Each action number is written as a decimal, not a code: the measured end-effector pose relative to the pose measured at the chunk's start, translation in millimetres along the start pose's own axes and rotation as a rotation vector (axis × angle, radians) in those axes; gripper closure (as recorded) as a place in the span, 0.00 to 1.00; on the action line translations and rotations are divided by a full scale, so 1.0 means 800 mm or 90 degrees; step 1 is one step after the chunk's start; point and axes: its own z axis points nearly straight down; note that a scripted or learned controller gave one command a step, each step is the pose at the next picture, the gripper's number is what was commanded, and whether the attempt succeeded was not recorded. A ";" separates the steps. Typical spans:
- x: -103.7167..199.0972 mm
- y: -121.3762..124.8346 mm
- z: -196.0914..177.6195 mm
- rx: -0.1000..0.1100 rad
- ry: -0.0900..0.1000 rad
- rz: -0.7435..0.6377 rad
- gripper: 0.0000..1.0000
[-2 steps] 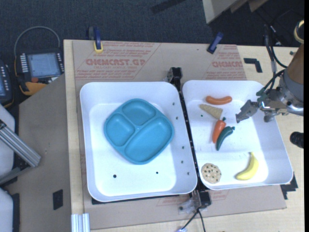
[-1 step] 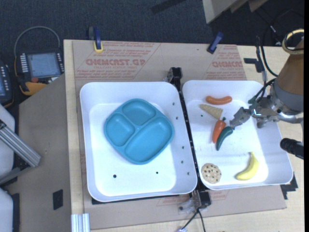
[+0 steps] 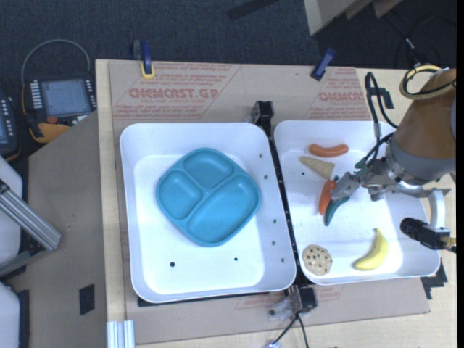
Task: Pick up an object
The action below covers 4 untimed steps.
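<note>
1. bench w/ two shallow white bins side by side: left bin (image 3: 138, 194) and right bin (image 3: 413, 267), split by a black divider strip (image 3: 279, 187) w/ clamps at top and bottom.
2. left bin holds a blue divided plate (image 3: 209, 196), three compartments, lying flat, roughly centred, turned a bit askew.
3. right bin holds the toy food: a sausage (image 3: 328, 150) near the far edge, a pale cone-shaped wedge (image 3: 317, 167) just below it, a carrot (image 3: 330, 199) w/ orange body and teal-green top mid-bin, a cookie (image 3: 317, 259) at the near left corner, a banana (image 3: 373, 252) at the near side.
4. arm comes in from the right, grey w/ orange band (image 3: 428, 133) above the wrist, over the right half of the right bin.
5. gripper (image 3: 350, 186) sits low at mid-bin, pointing left, fingertips right at the carrot's upper right side.
6. fingers look narrow, tips close together, touching or just beside the carrot; can't tell if the carrot is actually between them, so no clear grasp.
7. carrot lies tilted, orange end up toward the wedge, green end down toward the bin's near side; looks to be on the bin floor.
8. sausage, cookie, banana all well apart from the gripper; wedge is near it, just up-left.
9. cardboard sheet (image 3: 217, 85) w/ red print under the bins; a handheld control pendant (image 3: 61, 96) w/ screen off to the far left on the dark floor.
</note>
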 end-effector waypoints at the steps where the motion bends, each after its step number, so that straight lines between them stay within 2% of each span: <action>1: -0.001 0.000 0.063 0.001 0.000 0.000 0.00; 2: 0.000 0.001 0.050 -0.001 0.000 0.001 1.00; 3: -0.004 0.005 -0.005 -0.005 -0.002 -0.001 1.00; 4: -0.013 0.009 -0.082 -0.006 -0.002 -0.001 1.00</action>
